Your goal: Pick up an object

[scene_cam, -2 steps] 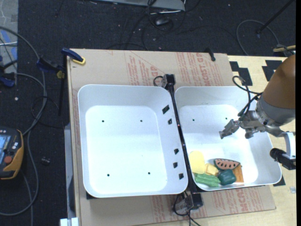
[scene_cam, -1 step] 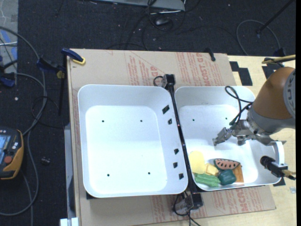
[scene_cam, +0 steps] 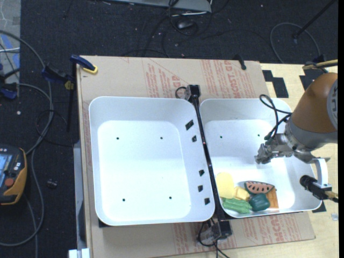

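A grey arm's gripper point(scene_cam: 265, 155) hangs over the middle of the right bin point(scene_cam: 236, 112), jaw state impossible to tell from here; small toy foods cluster at that bin's front edge, a yellow piece point(scene_cam: 225, 185), a green piece point(scene_cam: 236, 205), a watermelon slice point(scene_cam: 259, 187); they look light, rigid and slick; the yellow piece's narrow sides seem the safest hold.

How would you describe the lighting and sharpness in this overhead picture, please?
Camera view: even, soft light; the white bins look bright, almost washed out, with faint shadows under their rims; the toys throw small soft shadows; the arm is slightly blurred, the gripper too soft to read.
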Available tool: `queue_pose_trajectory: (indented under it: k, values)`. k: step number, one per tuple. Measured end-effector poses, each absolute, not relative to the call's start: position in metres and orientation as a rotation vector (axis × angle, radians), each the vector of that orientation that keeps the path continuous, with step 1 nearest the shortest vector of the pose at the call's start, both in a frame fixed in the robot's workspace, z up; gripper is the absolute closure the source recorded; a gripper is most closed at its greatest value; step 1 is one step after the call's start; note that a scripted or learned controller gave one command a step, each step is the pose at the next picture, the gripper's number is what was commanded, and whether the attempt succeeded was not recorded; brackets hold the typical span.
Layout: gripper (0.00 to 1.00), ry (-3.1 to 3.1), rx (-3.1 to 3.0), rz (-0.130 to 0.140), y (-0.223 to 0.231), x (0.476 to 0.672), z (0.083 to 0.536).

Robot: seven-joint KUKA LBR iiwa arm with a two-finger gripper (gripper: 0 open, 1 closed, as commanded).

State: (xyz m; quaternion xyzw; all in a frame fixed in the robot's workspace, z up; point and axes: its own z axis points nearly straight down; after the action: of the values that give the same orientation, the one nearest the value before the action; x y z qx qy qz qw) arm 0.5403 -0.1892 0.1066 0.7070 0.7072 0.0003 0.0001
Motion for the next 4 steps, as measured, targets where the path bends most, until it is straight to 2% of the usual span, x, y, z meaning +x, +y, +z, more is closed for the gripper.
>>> queue_pose_trajectory:
  k: [2,3,4]
  values:
    - [1.00,2.219,2.220,0.002,-0.198,0.539,0.192]
    - [1.00,2.219,2.218,0.004,-0.197,0.538,0.255]
    - [1.00,2.220,2.219,0.002,-0.197,0.539,0.288]
